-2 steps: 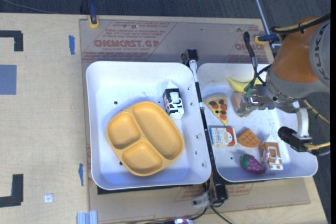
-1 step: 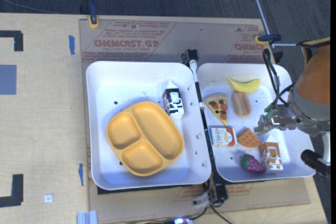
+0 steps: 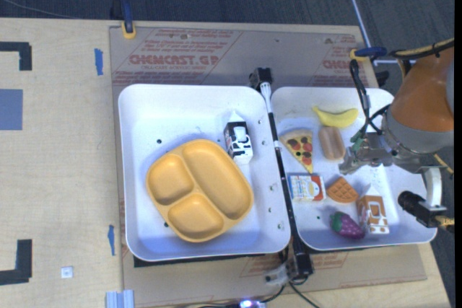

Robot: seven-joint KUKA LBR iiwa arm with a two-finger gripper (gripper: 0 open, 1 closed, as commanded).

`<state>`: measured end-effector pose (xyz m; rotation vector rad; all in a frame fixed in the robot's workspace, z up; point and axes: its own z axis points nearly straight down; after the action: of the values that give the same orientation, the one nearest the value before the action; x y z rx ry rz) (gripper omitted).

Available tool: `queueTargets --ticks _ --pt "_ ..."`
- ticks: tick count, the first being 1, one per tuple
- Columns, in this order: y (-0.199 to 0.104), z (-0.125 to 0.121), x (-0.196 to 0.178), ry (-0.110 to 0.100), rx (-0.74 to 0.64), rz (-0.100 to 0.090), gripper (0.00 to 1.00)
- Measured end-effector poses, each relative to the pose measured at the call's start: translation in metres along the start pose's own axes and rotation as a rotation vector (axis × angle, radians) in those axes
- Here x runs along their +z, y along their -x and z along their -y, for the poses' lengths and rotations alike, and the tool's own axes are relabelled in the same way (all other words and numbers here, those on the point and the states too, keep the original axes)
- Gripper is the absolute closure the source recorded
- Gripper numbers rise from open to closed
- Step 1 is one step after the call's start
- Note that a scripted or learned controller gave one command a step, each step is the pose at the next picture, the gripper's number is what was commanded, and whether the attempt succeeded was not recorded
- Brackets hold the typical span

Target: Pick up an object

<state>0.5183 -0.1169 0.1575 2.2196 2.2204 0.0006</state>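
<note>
Toy grapes (image 3: pixel 347 225) lie nearest in the right bin (image 3: pixel 303 102), then two cartons (image 3: pixel 372 216), one waffle (image 3: pixel 341 191), one pizza slice (image 3: pixel 299 146), one sausage (image 3: pixel 332 142) and one banana (image 3: pixel 336 115) at the back. The gripper (image 3: pixel 359 157) hangs just beside the sausage, which lies front to back on the side toward the other bin. I cannot tell if the gripper is wide or narrow.

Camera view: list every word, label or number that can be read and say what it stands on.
"CHEMCAST GP", red print on the brown board behind the bins; it repeats at the board's right end, partly cut off.
Black-and-white carton in the left bin: print too blurred to read.
Orange-and-white cartons in the right bin: print too small to read.
</note>
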Motion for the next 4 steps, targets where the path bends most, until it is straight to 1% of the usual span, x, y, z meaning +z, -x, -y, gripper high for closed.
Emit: queueTargets --ticks 1,2,3,4 --pt "0.029 -0.023 -0.028 0.001 0.001 0.0 1.0" --pt "-0.025 0.008 0.026 -0.003 -0.001 -0.002 1.0" --pt "0.047 -0.012 0.001 0.001 0.001 0.001 1.0" --pt "0.022 -0.039 0.063 -0.001 0.0 -0.001 1.0"
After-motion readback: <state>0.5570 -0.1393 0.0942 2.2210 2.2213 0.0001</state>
